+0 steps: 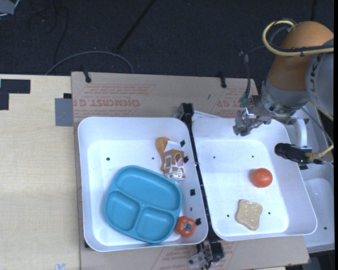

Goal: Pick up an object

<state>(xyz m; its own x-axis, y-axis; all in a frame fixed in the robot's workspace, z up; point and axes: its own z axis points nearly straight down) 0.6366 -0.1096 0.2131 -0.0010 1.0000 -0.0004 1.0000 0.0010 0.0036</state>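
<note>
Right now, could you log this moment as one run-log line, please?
gripper: above right bin back edge, nothing seen held | right bin: tomato, toast

Divided tray (142, 211) lies in the left bin (90, 151); ball (262, 177) in the right bin (293, 167).

Red ball (262, 177), maybe tomato, right bin (225, 129).

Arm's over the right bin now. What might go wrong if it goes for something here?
1. The gripper hangs at the right bin's far rim, well off the tomato and the toast, so a straight descent likely grabs nothing.
2. The tomato is round and may roll away.
3. The toast lies flat, so fingers may slide over it.
</note>
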